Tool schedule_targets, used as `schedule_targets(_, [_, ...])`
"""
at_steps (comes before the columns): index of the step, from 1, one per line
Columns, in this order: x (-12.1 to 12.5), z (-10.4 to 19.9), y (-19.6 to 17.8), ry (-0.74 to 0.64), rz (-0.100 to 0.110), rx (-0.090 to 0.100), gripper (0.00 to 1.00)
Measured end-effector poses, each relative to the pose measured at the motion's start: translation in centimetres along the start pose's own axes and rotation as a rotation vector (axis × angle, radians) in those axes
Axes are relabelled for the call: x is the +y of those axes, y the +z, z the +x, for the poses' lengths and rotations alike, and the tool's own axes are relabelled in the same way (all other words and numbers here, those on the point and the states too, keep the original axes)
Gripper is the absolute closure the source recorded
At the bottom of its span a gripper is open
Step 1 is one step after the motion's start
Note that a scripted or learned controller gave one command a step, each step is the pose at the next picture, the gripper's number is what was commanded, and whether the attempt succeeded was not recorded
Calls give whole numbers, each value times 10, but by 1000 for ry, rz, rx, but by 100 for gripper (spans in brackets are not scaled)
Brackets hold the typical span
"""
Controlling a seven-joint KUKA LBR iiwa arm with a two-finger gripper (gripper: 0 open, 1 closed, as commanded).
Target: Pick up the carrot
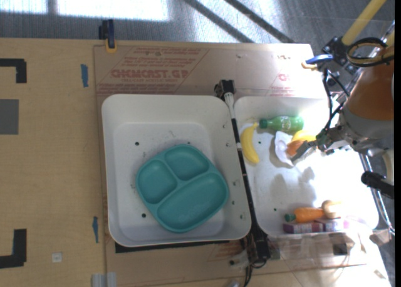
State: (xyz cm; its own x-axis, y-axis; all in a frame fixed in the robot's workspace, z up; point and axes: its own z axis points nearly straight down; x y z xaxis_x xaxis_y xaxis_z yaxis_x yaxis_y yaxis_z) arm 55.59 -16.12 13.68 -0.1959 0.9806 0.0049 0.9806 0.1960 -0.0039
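The carrot point(308, 214) is a short orange piece with a green end, lying near the front wall of the right bin point(276, 185). My gripper point(305, 149) hangs over the back part of that bin, well behind the carrot and apart from it. Its tip sits by a white crumpled item point(281, 149) and a yellow-orange item point(301, 137). Bright sunlight washes out that area.
A banana point(249, 144) lies along the right bin's left wall and a green bottle point(281, 123) at its back. A beige round piece point(328, 206) and a purple-pink item point(313, 226) crowd the carrot. The left bin point(119, 154) holds a teal divided plate point(182, 187).
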Motion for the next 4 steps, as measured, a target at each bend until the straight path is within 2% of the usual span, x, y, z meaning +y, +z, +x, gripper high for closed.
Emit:
schedule_targets(1, [65,47,48,409,-16,-5,0])
schedule_targets(2, [60,-49,31,102,-11,-13,0])
schedule_targets(3, [59,-55,49,81,-7,-7,0])
schedule_targets(4, [69,-67,47,41,-10,11,0])
